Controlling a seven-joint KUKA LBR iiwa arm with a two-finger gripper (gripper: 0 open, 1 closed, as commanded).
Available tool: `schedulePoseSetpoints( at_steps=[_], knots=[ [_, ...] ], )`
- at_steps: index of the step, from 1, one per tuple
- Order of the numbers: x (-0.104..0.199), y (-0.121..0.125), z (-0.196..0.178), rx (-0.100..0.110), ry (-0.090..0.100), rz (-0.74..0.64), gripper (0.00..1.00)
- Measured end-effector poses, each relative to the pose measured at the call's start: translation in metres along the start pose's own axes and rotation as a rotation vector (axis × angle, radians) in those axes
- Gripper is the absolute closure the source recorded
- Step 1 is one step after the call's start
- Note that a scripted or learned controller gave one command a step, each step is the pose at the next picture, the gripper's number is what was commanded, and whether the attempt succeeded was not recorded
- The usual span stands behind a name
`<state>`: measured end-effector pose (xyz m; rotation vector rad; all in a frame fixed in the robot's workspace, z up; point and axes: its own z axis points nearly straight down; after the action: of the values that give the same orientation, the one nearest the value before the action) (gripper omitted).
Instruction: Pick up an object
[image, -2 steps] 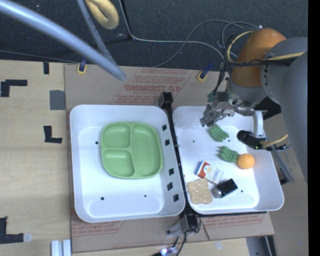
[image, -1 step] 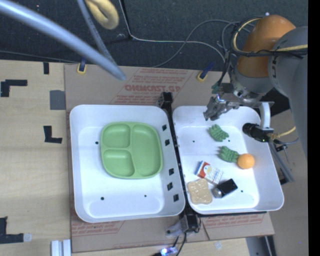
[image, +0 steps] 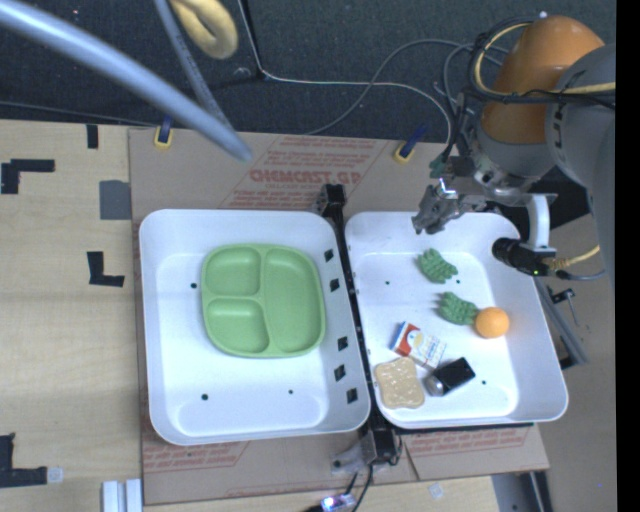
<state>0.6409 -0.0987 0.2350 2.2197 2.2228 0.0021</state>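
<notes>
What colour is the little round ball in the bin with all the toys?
Orange. The ball sits near the right bin's right side, clearest in the camera view.

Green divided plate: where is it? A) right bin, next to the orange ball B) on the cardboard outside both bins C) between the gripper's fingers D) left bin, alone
D. The green divided plate lies flat in the left bin with nothing else in it, while the orange ball and the other small items sit in the right bin, and the gripper hangs over that bin's far edge.
</notes>
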Motion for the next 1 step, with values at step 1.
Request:
schedulePoseSetpoints(
  at_steps=[1],
  knots=[
    [0.0517, -0.0246, -0.0068, 0.004, 0.001, -0.003, 1.00]
  ],
)
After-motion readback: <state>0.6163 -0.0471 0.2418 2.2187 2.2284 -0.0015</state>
